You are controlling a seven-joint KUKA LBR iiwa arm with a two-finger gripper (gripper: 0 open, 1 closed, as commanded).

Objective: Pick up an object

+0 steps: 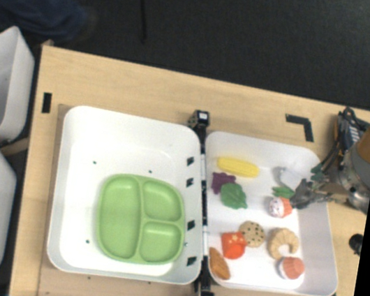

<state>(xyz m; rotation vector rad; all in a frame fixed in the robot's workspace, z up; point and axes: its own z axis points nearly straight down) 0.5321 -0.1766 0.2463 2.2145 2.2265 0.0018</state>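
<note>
The right bin [305, 271] holds several toy foods: a yellow corn cob [238, 167], purple grapes [221, 181], a green leaf [234, 196], a white and red radish [278, 207], a cookie [251, 233], a croissant [284, 241], a red pepper [233, 245], a bread roll [220, 264] and a pink and white piece [291, 267]. My gripper [302, 193] hangs low over the bin's right side, just right of and above the radish. Its dark fingers point left, next to a small green piece [282, 191]. Nothing shows between them.
The left bin [87, 141] carries a green divided plate [140, 219]. A grey metal piece [281, 175] lies near the right bin's back. Cables and the arm's body [355, 156] crowd the bench's right edge. Black clips [200, 119] sit on the wall between the bins.
</note>
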